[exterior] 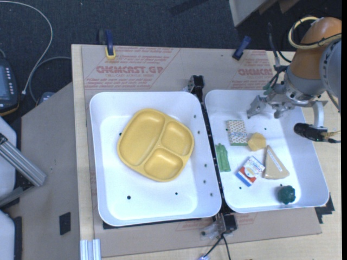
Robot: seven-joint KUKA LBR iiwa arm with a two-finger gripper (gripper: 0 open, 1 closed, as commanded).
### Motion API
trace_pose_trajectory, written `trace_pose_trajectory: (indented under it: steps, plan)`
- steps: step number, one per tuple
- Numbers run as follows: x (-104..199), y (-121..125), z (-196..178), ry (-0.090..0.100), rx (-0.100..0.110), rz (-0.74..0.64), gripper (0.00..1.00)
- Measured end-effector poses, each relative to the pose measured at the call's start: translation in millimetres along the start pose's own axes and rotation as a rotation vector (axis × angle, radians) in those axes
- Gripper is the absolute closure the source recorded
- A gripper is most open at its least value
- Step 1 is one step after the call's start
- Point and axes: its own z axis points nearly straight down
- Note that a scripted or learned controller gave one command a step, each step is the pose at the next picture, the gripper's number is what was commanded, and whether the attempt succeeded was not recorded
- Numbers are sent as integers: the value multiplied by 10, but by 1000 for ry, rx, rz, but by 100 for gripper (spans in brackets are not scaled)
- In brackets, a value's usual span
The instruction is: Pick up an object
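**Over the right bin's far end, the gripper is hanging above bare floor**

In the right bin [309,161], the gripper [269,108] is hovering near the far wall, its two grey fingers spread apart with nothing between them. The arm [312,58] is reaching in from the right, its orange band showing above the wrist.

The loose objects are all lying nearer the camera than the gripper. A patterned square packet [236,131] is sitting closest, just below and left of the fingers. A small yellow block [257,141] is resting beside it, touching a tan wedge [275,164]. A red, white and blue carton [250,171] is lying left of the wedge, a green strip [222,157] is running along the left wall, and a dark green ball [286,194] is sitting near the front corner.

In the left bin [108,194], a yellow divided plate [155,144] is lying flat.
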Motion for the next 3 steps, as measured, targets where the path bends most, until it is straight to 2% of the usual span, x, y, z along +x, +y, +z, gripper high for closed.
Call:
trace_pose_trajectory:
  steps: [1, 3]
  plan:
    - [0, 17, -145, -2, -7, -1, 100]
    - [-5, -73, -1135, -3, -11, -1, 100]
